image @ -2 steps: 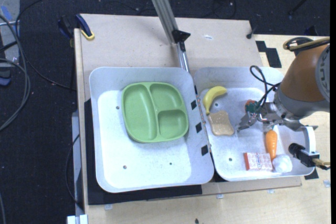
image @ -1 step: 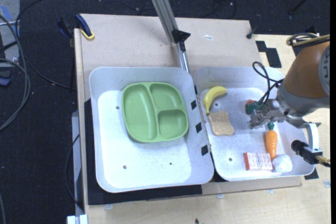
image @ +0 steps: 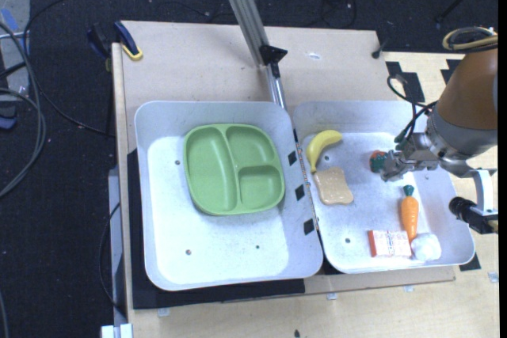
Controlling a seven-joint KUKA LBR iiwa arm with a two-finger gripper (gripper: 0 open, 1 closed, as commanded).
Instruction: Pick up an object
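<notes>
The right bin (image: 356, 253) holds a yellow banana (image: 322, 146), a tan slice of bread (image: 333, 187), an orange carrot (image: 409, 214) with a green top, a red and white box (image: 389, 243) and a white object (image: 427, 247). My gripper (image: 386, 164) hangs over the right bin's upper right part, above and to the left of the carrot. A small red and green object shows right at its tip. The arm's orange band and grey wrist cover the bin's right edge.
A green divided plate (image: 234, 169) lies in the left bin (image: 214, 257). A metal pole (image: 245, 4) slants down from the top to the bins' shared far edge. Black clips sit along the seam between the bins.
</notes>
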